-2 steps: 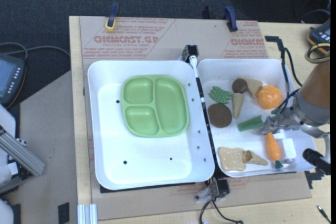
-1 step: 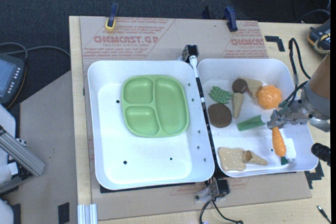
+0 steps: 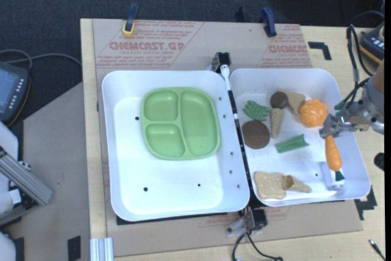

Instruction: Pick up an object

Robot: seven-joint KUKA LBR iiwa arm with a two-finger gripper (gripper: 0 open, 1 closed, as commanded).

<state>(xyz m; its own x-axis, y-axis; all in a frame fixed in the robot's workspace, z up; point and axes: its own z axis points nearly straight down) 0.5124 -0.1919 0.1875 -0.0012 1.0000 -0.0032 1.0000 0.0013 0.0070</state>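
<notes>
Hand (image 3: 335, 126) just above carrot (image 3: 333, 154), beside orange (image 3: 313, 112).

Red print reading "CHEMCAST G.P" is seen on the brown board (image 3: 183, 40) under the bins, along its far edge above the left bin (image 3: 116, 150). The same red print is repeated near the board's far right corner, partly cut off and not fully readable.

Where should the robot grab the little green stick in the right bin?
Probably across the middle of the green stick, coming straight down. It lies flat, long and thin, tilted slightly, with bare white floor of the right bin along both long sides, so there is room either side.
</notes>
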